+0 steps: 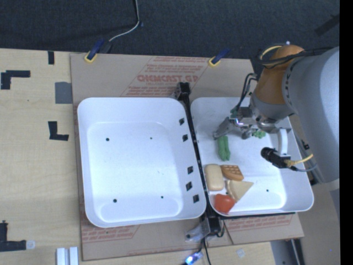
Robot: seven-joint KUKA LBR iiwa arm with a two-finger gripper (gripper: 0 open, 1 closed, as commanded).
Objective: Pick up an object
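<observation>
Gripper (pixel 225 130): low in the right bin (pixel 276 200), just above the green pickle; jaw state cannot be told.
Green pickle (pixel 223 147): near the bin's left edge, long axis toward the far edge.

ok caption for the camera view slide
Claw above a green pickle-shaped toy in the right white bin.

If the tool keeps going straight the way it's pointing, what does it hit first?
Probably the green pickle-shaped toy, lying just below and left of the tool in the right white bin; depth from above is unclear, so it may reach bin floor first.
</observation>
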